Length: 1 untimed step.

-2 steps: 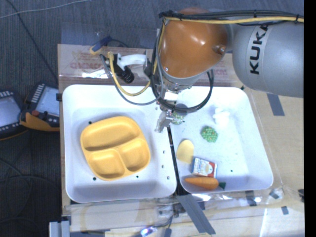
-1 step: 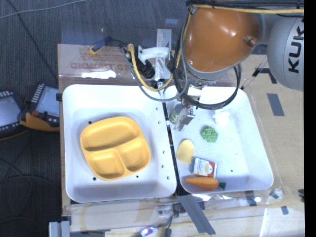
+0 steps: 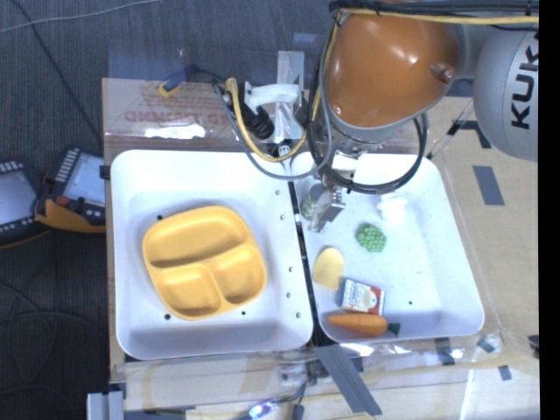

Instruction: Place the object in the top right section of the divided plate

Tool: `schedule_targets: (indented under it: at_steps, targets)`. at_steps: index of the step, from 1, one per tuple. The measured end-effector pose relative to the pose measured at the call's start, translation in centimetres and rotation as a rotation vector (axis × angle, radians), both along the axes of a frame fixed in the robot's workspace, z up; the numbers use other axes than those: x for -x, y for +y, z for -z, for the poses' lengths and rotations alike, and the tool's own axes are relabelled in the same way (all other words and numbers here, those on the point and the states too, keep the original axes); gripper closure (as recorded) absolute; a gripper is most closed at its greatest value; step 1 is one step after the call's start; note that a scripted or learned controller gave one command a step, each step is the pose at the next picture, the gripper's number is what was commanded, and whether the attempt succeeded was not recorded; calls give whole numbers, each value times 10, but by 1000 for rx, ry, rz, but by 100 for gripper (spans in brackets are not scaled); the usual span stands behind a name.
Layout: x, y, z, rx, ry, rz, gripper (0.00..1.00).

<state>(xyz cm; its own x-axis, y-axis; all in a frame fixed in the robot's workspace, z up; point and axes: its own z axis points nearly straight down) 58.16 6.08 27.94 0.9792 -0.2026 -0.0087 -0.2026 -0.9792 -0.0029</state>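
While the end effector [image 3: 320, 210] hangs low over the right bin [image 3: 437, 234], grip state unclear, green pea cluster [image 3: 372, 238], yellow chip [image 3: 329, 267], small carton [image 3: 360, 297], carrot [image 3: 357, 324] nearby, yellow divided plate [image 3: 203, 261] in the left bin [image 3: 131, 199].

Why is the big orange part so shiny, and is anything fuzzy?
Camera view: lamp glare makes a white spot on the orange band; the hand looks blurry; the yellow plate and carrot look sharp, with soft shadows.

Read only the large black letters "KU", cut off by the frame's right edge, on the grey arm [image 3: 516, 77]; reddish print on the cardboard sheet [image 3: 166, 112] beyond the left bin's far edge and the small carton [image 3: 360, 297] face stayed too blurred to make out.
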Motion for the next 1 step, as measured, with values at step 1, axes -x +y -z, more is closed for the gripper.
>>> schedule_targets:
  at_steps: [1]
  targets:
    - [-62, -52, -32, -1, -3, -2, 0]
